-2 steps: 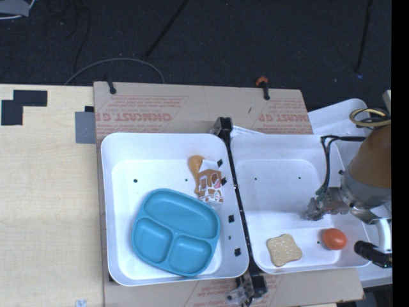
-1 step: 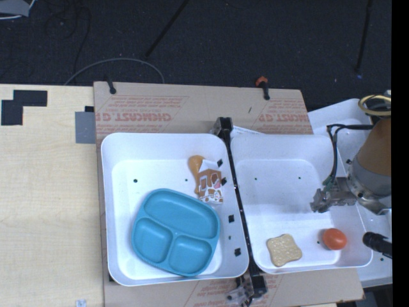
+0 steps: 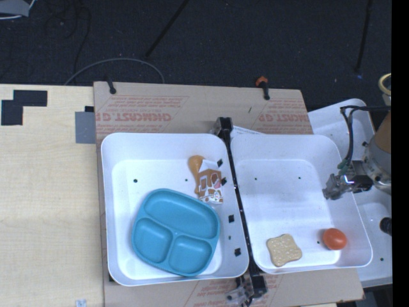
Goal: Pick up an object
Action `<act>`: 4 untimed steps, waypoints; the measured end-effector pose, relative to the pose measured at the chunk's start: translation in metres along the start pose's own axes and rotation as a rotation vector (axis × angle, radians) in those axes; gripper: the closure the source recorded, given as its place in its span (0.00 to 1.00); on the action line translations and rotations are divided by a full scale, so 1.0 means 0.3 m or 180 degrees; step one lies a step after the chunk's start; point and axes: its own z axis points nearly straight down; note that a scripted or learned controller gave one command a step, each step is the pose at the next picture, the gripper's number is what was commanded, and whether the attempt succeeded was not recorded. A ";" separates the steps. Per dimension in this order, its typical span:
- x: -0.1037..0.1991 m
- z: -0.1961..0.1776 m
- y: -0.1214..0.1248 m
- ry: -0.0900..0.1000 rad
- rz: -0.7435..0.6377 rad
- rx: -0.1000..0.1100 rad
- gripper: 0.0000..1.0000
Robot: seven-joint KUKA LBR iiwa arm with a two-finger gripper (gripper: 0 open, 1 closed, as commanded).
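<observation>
- Your gripper hangs at the right rim of the right bin. It is small and partly cut off there, so you cannot tell how it stands, and nothing shows in its grasp.
- Nearest targets: the orange-red ball by the right bin's near right corner, and the tan toast-shaped piece just left of it. The two lie apart, neither touching the wall.
- I judge the ball the shorter reach. Come down straight over its middle, since a round thing will likely roll off a skewed close.
- The toast piece lies flat and would probably need a low pinch across its edges.
- In the left bin, the blue divided plate and the small brown-and-white figure by the divider are farther, and harder.
</observation>
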 end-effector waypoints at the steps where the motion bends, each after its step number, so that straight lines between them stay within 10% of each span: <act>1: -0.007 -0.195 0.030 0.0000 0.0000 0.0005 1.00; 4: 0.548 -0.180 0.053 0.0010 -0.0007 0.0026 1.00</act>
